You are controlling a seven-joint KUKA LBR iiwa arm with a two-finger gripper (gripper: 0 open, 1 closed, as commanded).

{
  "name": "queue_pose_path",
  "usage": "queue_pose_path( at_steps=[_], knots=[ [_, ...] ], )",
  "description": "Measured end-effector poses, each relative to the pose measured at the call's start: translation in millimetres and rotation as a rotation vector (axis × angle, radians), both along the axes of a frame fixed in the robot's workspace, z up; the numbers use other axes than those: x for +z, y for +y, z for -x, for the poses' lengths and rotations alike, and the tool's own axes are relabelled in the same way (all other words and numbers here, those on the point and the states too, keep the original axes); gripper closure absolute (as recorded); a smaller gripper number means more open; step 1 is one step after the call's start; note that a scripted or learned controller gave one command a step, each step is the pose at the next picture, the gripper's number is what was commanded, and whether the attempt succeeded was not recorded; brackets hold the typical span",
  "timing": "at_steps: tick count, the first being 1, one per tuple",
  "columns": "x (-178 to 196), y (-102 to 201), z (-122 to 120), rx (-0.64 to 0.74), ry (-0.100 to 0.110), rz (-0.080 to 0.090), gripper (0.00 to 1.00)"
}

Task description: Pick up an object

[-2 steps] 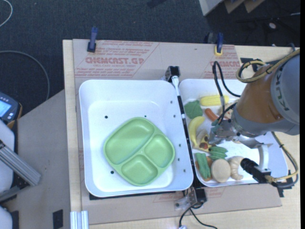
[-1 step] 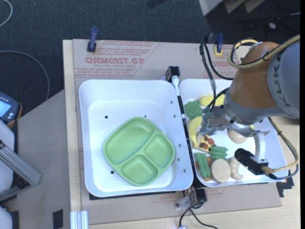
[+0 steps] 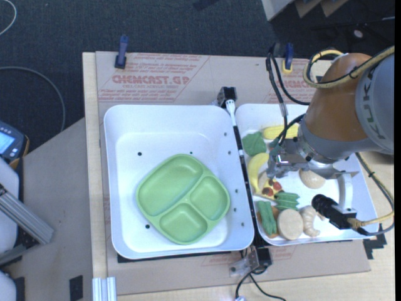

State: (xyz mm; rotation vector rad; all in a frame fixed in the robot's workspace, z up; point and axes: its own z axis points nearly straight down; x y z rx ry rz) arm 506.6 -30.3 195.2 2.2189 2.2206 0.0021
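Looking like a robotics lab: grey-and-orange robot arm (image 3: 351, 105) reaching over white plastic bins (image 3: 125, 168) on a cardboard-covered desk (image 3: 156, 74), cables trailing.

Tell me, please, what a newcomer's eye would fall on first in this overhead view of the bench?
First, the pale green three-compartment plastic plate, lying alone in the left white bin. Next, the grey arm's broad orange band looming over the right white bin, its gripper low among crowded toy foods, including a yellow plastic banana and a round tan cookie-like piece.

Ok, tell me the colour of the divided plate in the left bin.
Light green, seen clearly in the camera view.
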Motion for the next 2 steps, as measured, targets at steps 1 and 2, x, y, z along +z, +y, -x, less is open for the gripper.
queue_pose_path(
  at_steps=[1, 2],
  knots=[
    [9.2, 54.6, 28.9, 0.005, 0.007, -0.004, 1.0],
    [19.1, 51.4, 27.3, 0.0, 0.004, -0.001, 1.0]
  ],
)
